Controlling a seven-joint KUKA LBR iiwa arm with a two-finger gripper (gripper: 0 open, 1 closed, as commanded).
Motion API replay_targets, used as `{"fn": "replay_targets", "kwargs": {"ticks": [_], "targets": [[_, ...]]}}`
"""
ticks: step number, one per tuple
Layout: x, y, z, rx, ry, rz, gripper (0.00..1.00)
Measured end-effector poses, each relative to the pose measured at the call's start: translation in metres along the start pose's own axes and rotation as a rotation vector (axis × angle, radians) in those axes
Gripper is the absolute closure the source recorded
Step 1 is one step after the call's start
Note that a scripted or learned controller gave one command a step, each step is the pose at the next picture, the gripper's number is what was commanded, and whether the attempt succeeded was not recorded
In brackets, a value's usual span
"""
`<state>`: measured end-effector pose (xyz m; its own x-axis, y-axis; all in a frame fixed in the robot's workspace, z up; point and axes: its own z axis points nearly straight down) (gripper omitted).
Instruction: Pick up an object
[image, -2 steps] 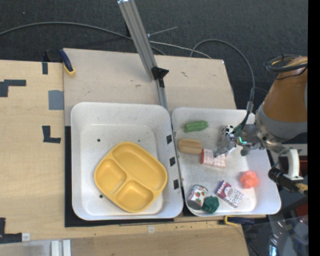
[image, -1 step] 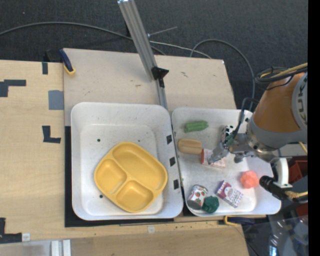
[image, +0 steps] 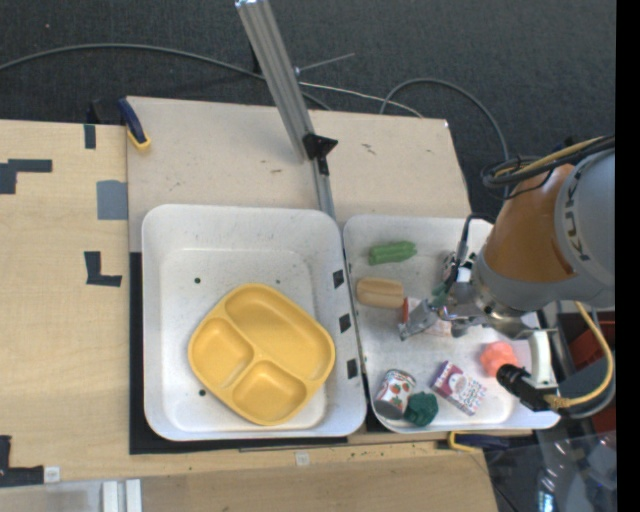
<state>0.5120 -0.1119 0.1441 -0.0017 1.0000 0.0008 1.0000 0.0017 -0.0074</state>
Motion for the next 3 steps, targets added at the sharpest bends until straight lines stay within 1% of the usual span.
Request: {"fn": "replay_targets", "kwargs": {"ticks": [1,2,3], "targets": [[0.001,-0.001,0.053,-0.002,-0.001,0.000,0.00],[0.002,-0.001,0.042,-0.002,0.001,-0.001,1.00],[0.002,0.000,0.000,-0.009,-0.001,0.000,1.00]]}}
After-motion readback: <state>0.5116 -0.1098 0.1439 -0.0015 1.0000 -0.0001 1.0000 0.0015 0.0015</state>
